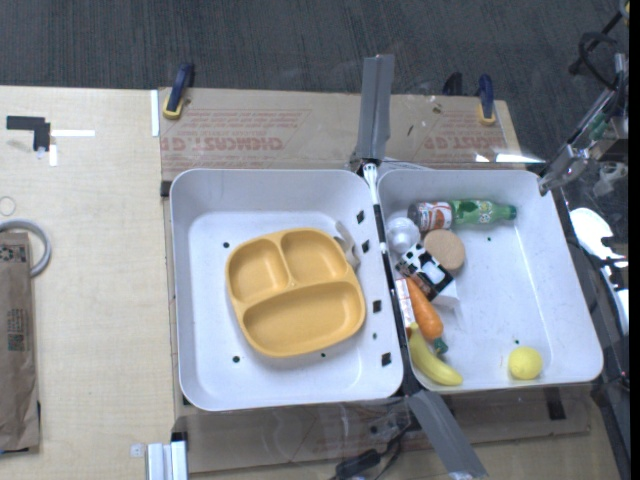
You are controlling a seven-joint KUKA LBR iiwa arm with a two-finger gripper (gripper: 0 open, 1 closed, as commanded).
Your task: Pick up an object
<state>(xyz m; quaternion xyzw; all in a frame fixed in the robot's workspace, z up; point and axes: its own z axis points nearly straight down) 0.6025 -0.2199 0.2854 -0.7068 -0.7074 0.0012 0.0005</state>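
Jaw state cannot be told: the grey metal parts [575, 155] at the right bin's [560, 268] 2 o'clock corner are too cluttered to read. Inside that bin, a green bottle [480, 211] lies on its side at 12 o'clock. A brown round object [446, 250] sits just below it, touching a black-and-white item [424, 266]. An orange carrot [425, 314] lies along the 9 o'clock wall, with a banana [435, 362] at 7 o'clock. A yellow ball [525, 363] rests apart at 5 o'clock. The left bin [200, 298] holds a yellow divided plate [295, 290] at its centre.
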